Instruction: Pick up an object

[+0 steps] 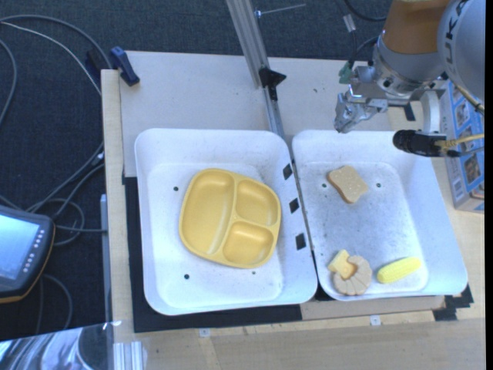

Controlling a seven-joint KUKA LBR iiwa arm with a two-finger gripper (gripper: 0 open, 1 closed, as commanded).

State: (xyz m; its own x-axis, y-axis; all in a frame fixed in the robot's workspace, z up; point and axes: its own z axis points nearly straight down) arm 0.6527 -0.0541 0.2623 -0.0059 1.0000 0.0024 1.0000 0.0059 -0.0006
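Arm (420,21) cut off at top edge

Bright, even overhead light with soft, faint shadows. The white bins (223,149) look slightly washed out. Focus is mildly soft throughout.

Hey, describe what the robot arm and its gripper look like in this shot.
The arm enters from the upper right: a rounded grey shell with a wide orange band above the wrist. Part of a dark letter marking shows on the grey casing. Below the band sits a silver metal wrist block with small green fittings, ending in a compact metallic gripper. Thin black cables run near its top.
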